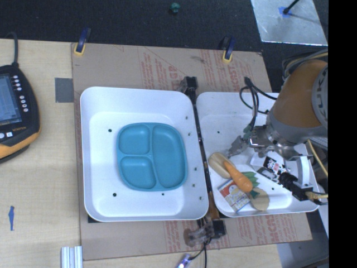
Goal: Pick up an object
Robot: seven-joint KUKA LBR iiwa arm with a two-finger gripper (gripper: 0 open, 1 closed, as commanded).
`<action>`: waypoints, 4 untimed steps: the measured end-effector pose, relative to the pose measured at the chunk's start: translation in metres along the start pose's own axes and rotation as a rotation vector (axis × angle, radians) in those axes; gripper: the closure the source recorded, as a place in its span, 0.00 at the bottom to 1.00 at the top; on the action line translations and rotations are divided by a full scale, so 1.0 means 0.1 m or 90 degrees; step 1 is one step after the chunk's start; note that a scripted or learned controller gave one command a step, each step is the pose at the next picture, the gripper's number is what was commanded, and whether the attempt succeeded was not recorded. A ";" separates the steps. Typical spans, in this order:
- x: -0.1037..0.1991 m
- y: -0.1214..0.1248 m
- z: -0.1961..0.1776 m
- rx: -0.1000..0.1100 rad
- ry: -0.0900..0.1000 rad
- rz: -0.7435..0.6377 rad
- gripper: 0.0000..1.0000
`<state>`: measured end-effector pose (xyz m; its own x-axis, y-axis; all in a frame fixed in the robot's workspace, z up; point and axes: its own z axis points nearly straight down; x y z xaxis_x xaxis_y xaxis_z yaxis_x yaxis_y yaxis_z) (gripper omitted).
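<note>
In the right white bin (pixel 223 108) lie an orange carrot with a green top (pixel 241 179), a beige oblong piece (pixel 218 162) touching the carrot's upper end, a red and white packet (pixel 233 197) and a round beige piece (pixel 260 201). My gripper (pixel 239 146) hangs low over the middle of this bin, just above and right of the beige oblong piece. I see nothing between its fingers. The grey arm with its orange band (pixel 301 91) covers the bin's right side.
The left white bin (pixel 95 200) holds a blue three-compartment plate (pixel 152 156). A teach pendant (pixel 14 113) lies at the bench's left edge. Clamps (pixel 82 41) pin the cardboard sheet at the back.
</note>
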<state>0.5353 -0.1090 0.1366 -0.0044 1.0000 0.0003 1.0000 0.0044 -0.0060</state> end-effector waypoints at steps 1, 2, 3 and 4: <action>0.14 -0.24 0.43 -0.007 -0.002 0.000 0.00; 0.14 -0.57 0.44 -0.006 -0.001 -0.001 0.00; -0.43 -0.13 -0.11 -0.003 -0.001 0.001 0.00; 0.38 0.00 -0.56 -0.003 0.001 -0.001 0.00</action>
<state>0.5355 -0.0712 0.1928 -0.0053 1.0000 0.0011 1.0000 0.0053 -0.0017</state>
